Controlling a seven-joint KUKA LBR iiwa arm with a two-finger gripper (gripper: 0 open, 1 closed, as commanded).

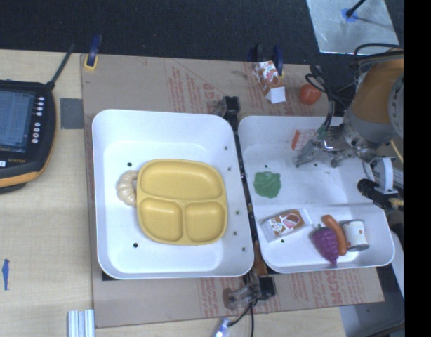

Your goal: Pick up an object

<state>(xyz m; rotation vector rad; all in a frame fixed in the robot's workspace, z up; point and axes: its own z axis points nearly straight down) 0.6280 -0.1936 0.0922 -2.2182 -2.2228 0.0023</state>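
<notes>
The arm enters from the right of the frame and its gripper [323, 153] sits low over the upper part of the right bin [282, 262], fingers splayed apart with nothing between them; I judge this the approach step of a pick, with no object yet taken. Nearest candidates are a small red-and-white item [298, 139] just to the gripper's left, at the bin's upper left, and a green leafy piece [267, 184] a little lower, near the bin's left wall; further down, along the bottom edge of that bin, lie a small printed carton [283, 224], a purple grape bunch [326, 243], an orange sausage-like piece [333, 227] and a small white can [354, 234], the last three crowded together. The left bin [110, 251] holds a yellow divided tray [180, 201] with a beige item [126, 187] against its left side. The next move calls for centring over one object, descending and closing squarely; the isolated green piece looks easier than the crowded cluster. The carton's printing is too small to read; red lettering on the cardboard beneath the bins is likewise illegible.
</notes>
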